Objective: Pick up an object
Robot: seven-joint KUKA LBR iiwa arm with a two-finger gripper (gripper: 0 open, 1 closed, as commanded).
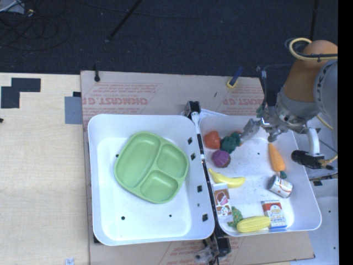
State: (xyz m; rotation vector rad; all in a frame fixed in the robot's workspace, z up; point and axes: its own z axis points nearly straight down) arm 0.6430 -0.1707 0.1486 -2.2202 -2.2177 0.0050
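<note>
The right bin (pixel 309 214) holds several toy foods: an orange-red tomato (pixel 212 139), a dark green vegetable (pixel 230 142), a purple fruit (pixel 221 158), a banana (pixel 227 179), a carrot (pixel 276 158), a small can (pixel 281 186), a corn cob (pixel 252 223) and two little cartons (pixel 274 213). My gripper (pixel 261 131) hangs over the bin's far side, between the green vegetable and the carrot. Its fingers are spread open, with nothing between them.
The left bin (pixel 105 203) holds a green divided plate (pixel 151 166). A black divider (pixel 201 164) joins the two bins. The grey arm with its orange band (pixel 309 76) enters from the upper right. Brown cardboard lies under both bins.
</note>
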